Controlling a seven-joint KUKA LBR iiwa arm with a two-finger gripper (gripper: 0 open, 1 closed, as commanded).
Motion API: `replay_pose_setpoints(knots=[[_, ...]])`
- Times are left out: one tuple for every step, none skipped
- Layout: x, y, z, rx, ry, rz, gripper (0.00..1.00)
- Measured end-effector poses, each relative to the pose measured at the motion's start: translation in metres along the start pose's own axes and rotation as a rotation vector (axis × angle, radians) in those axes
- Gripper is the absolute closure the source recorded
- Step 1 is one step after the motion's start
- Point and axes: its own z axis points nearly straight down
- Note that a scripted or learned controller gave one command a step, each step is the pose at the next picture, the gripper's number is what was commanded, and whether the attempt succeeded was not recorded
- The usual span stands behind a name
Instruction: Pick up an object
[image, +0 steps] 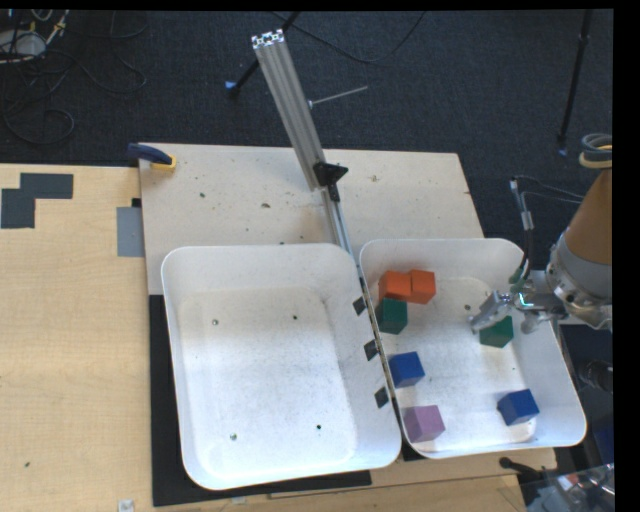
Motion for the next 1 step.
replay_pose_setpoints(knots=[[-0.0006,0.0008,-0.0019,-0.004,-0.001,0.001,0.00]])
